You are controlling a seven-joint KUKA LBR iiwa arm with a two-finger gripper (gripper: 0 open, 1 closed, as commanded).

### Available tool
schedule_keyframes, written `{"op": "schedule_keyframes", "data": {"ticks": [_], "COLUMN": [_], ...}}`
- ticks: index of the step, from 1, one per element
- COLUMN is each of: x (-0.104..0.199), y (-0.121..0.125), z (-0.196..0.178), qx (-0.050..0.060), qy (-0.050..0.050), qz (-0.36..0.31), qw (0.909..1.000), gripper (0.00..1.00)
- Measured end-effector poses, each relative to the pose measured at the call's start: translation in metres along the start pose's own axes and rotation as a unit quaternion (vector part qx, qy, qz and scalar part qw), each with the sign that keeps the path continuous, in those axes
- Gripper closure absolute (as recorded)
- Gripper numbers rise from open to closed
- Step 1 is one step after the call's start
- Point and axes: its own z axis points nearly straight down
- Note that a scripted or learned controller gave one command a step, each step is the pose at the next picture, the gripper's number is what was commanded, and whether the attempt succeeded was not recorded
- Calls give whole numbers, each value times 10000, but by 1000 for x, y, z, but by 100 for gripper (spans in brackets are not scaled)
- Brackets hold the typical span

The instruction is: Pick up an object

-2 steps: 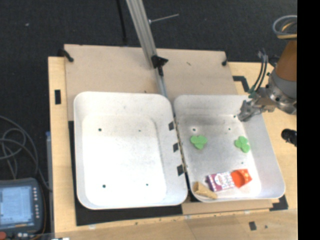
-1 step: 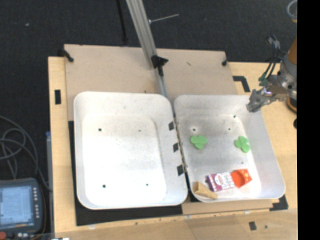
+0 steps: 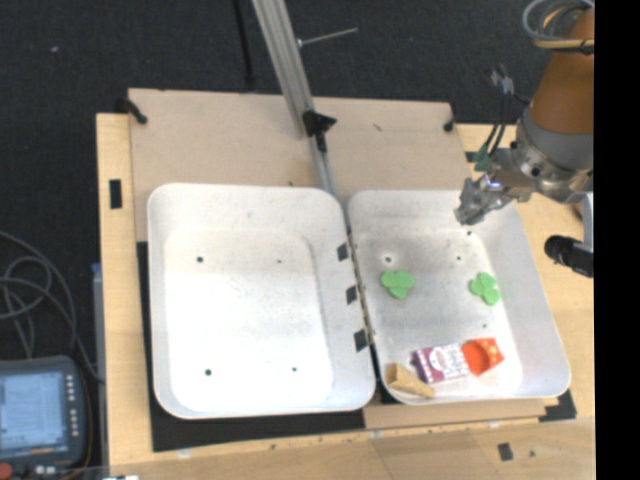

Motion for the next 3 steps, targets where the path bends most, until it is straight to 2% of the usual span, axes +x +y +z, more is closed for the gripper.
{"op": "schedule_keyframes", "data": {"ticks": [1, 2, 3], "x": [61, 110, 160], "y": [-2, -8, -8], "z": [0, 17, 13], "qx": [3, 9, -9], "qy": [4, -1, 3], "qz": [-2, 5, -2], "qw": [10000, 10000, 10000], "gripper": [100, 100, 100]}}
